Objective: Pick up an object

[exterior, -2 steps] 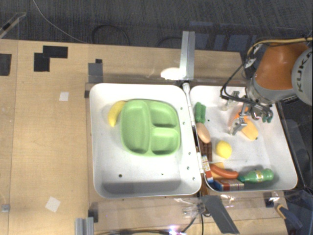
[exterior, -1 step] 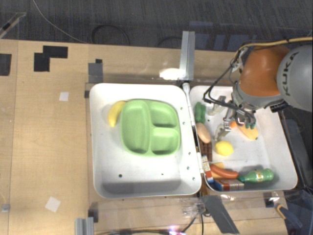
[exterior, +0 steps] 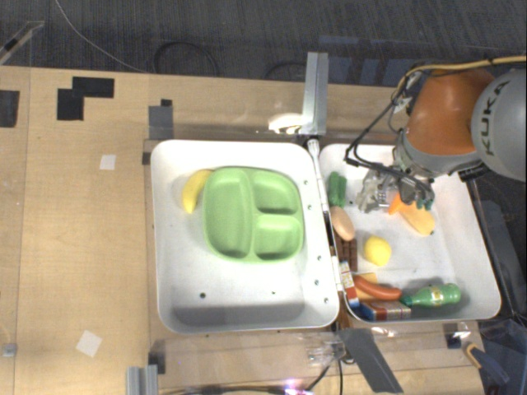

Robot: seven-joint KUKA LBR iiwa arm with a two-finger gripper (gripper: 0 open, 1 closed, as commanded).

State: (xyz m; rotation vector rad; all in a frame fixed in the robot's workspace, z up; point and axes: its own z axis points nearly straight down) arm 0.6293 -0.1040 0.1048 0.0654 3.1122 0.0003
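Hovering gripper (exterior: 380, 194) low in right bin (exterior: 482, 290), close beside orange carrot piece (exterior: 414, 212); jaw state impossible to tell. Likely approach step: next, centre over carrot, descend, close, lift straight.

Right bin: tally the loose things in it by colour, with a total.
Green: 2, pickle and bottle
Yellow: 1, lemon
Orange: 1, carrot
Tan: 1, potato
Red: 1, sausage
Total: 6
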